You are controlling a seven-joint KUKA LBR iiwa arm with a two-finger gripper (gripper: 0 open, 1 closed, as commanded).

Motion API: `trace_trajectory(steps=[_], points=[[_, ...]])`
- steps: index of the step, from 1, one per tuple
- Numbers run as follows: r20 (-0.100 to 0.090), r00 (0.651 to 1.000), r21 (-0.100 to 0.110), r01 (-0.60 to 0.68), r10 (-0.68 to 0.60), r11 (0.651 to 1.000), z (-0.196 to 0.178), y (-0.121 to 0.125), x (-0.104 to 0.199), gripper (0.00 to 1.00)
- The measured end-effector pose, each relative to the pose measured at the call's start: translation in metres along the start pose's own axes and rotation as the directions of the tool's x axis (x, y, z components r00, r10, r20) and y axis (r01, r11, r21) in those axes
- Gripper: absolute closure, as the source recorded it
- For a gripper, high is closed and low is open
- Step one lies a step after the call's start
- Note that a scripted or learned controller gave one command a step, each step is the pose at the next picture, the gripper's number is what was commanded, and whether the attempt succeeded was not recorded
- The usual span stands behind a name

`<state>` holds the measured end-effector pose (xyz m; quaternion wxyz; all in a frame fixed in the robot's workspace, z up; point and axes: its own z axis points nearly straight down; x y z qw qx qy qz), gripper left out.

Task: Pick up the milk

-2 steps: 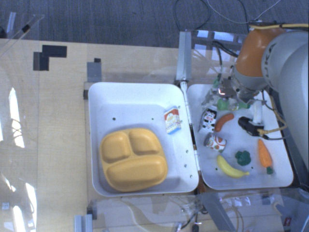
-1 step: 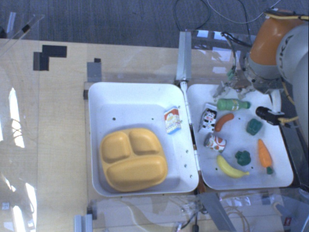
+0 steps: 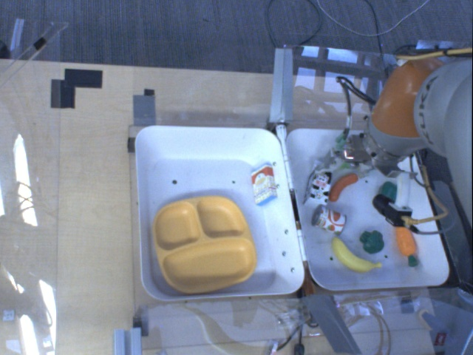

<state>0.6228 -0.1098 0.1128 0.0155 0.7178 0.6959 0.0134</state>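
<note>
Two things could be the milk, and I cannot tell which it is. A small white carton (image 3: 263, 184) with red and blue print lies in the left bin (image 3: 148, 198), against its right wall. A black-and-white cow-spotted carton (image 3: 319, 186) stands in the right bin (image 3: 436, 272) near its left wall. My gripper (image 3: 347, 151) hangs over the back of the right bin, a little behind and to the right of the spotted carton. Nothing shows held in it.
A yellow compartment tray (image 3: 204, 241) fills the left bin's front. The right bin also holds a red sausage (image 3: 344, 186), a small can (image 3: 329, 219), a banana (image 3: 355, 257), broccoli (image 3: 372, 240), a carrot (image 3: 405, 242) and a green item (image 3: 388, 191).
</note>
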Motion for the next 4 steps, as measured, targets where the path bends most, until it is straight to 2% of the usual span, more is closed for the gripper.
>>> trace_trajectory(steps=[1, 2, 3, 4], points=[[0.007, 0.995, 0.015, 0.103, -0.103, 0.995, 0.004, 0.023, 0.015, 0.0], [0.002, 0.97, 0.007, -0.245, 0.245, 0.97, 0.013, 0.023, 0.023, 0.0], [0.01, 0.938, 0.033, -0.347, 0.347, 0.937, -0.073, 0.007, 0.05, 0.0], [0.006, 0.968, 0.039, -0.252, 0.252, 0.967, -0.075, -0.067, 0.106, 0.0]])
